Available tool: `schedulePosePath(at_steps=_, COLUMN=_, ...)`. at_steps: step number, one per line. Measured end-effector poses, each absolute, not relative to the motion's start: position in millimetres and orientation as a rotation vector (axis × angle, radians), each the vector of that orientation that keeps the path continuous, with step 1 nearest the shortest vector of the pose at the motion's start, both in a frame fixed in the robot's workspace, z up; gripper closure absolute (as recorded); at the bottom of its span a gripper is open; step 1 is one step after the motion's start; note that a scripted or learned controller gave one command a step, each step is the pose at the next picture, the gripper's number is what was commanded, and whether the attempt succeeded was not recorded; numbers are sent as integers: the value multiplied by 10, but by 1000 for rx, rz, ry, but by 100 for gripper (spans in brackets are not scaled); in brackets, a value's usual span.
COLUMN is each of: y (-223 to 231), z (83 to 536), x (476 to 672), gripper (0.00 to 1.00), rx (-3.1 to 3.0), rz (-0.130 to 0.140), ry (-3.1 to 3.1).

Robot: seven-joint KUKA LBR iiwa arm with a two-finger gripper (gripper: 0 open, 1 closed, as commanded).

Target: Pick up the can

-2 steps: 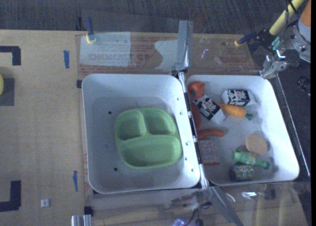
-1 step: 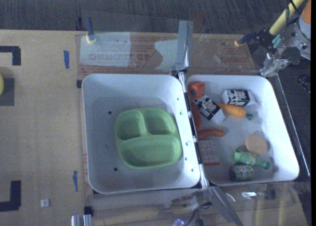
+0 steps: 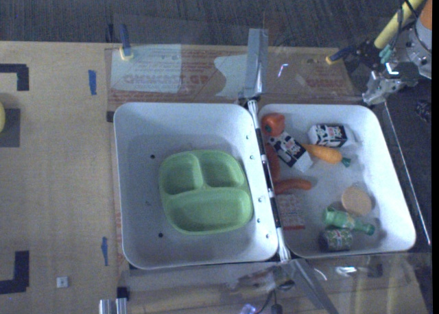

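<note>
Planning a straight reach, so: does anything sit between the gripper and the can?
Yes. From the gripper at the right bin's far corner, the round tan disc and the green bottle lie before the can, with the bottle right beside it.

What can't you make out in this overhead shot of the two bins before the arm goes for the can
- Tool: small and blurred in the camera view, above the right bin's far corner; the arm is cut off by the right edge.
- Can: label too small and dark to read.
- Green bottle: whether it touches the can is unclear.
- Cartons: print too blurred.
</note>
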State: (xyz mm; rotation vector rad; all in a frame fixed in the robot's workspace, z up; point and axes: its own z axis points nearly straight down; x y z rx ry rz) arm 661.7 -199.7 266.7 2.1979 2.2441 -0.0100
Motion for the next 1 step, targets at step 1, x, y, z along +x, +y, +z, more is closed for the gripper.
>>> schedulePosePath(at_steps=1, y=-1984, z=2740, x=6637, gripper=100, rx=2192, rz=-14, ry=2249)
